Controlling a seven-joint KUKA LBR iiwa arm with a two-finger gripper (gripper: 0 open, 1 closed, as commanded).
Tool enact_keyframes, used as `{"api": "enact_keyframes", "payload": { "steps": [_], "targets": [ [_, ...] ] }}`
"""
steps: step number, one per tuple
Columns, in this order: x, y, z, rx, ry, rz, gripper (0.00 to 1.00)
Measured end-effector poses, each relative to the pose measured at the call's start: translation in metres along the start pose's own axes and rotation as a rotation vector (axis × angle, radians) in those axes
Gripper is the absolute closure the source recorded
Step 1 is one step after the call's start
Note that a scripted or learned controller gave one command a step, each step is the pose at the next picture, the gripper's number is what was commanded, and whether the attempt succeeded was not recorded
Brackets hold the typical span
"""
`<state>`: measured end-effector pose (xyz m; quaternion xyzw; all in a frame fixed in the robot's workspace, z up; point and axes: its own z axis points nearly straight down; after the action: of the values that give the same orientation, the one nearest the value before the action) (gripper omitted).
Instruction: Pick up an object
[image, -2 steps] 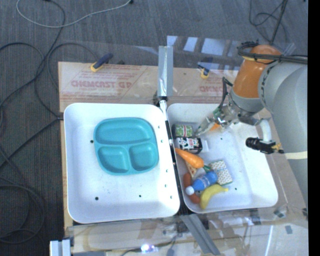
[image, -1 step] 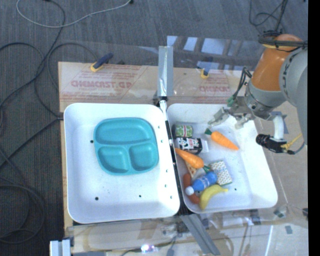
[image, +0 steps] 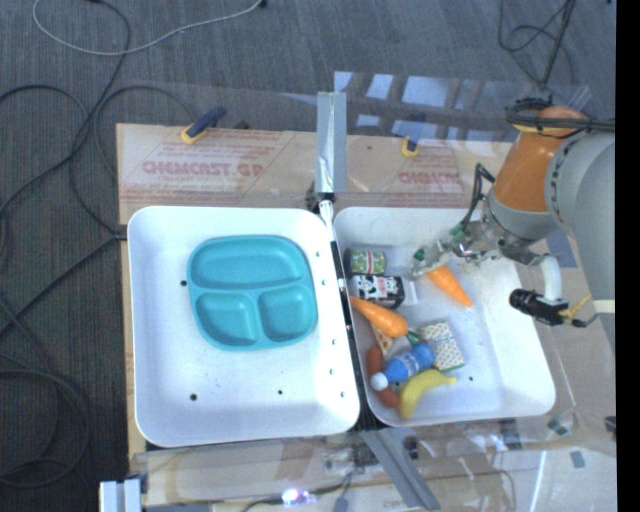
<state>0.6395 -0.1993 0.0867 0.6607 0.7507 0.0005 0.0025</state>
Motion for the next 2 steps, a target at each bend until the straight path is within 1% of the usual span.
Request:
{"api": "enact_keyframes", "payload": {
  "steps": [1, 2],
  "targets": [
    [0.001, 0.002, -0.012, -0.004, 0.001, 0.000, 1.00],
    [0.044, 0.036, -0.147, 0.006, 0.000, 0.124, 1.00]
  ]
}}
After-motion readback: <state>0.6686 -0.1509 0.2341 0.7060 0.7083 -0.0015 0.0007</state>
